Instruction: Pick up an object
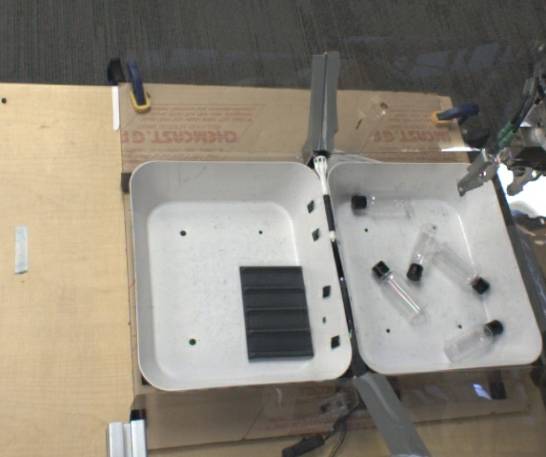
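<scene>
Camera view: two-finger metal gripper parted, empty, at right white bin's far corner; approach step, next descend onto a clear black-capped vial.

The cardboard sheet behind the bins bears upside-down red print, "CHEMCIZT".

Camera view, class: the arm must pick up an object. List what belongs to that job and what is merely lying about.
Job:
gripper
clear vials with black caps, right bin

Lying about:
black ridged block, left bin
blue clamps
cardboard sheet
</scene>
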Motion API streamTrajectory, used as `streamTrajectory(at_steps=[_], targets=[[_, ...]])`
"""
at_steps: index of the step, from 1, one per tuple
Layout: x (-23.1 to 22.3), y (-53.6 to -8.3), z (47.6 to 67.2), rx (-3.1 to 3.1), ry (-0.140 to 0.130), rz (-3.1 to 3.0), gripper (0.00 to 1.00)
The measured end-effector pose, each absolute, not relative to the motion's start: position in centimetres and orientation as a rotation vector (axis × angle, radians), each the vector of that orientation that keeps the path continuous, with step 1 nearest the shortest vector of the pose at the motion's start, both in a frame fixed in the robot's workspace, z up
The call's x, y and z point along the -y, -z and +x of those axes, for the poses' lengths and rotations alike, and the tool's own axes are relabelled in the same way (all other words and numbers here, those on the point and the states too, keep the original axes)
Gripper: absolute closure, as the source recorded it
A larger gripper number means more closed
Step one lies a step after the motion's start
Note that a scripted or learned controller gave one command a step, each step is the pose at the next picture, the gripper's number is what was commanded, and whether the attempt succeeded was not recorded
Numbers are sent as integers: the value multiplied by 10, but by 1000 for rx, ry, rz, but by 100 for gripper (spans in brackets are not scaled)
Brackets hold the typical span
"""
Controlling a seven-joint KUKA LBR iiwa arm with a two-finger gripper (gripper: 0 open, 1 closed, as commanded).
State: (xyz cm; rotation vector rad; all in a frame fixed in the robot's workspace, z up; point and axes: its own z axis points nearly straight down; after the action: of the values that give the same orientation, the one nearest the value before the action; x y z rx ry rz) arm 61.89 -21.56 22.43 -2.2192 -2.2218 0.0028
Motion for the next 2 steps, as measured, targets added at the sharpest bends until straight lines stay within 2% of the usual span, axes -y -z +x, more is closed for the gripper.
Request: streamTrajectory(at_steps=[1,2], targets=[[191,-102,628,2282,-2,-2160,0],[191,-112,628,2285,-2,-2159,100]])
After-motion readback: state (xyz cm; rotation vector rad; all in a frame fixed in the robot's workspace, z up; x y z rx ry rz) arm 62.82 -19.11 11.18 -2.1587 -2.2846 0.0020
